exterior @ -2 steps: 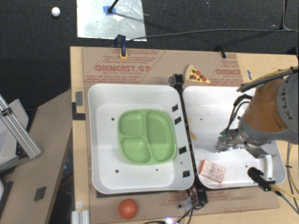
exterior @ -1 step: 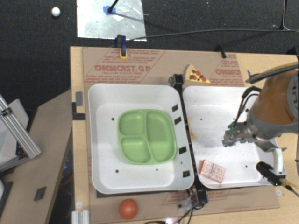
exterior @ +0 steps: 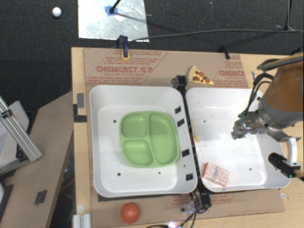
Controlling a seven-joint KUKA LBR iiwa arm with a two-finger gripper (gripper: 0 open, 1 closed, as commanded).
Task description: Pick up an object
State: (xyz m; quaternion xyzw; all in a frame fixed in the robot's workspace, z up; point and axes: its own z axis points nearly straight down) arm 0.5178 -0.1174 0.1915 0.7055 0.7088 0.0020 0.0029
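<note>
**Gripper above the right bin, pack not yet taken**

In the camera view, the gripper (exterior: 239, 130) hung over the right bin (exterior: 223, 103); if it was clenched or released, I cannot tell. The pack (exterior: 216, 174) lay below it and a little to its left, near the bin's front wall. A green plate (exterior: 149, 138) sat far to its left. The descent could miss the flat pack, or push it against the wall.

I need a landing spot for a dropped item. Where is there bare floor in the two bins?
Right bin: open floor between its upper rim and the small packet, left of the gripper. Left bin: crowded, the green divided plate leaves only strips along the walls.
</note>
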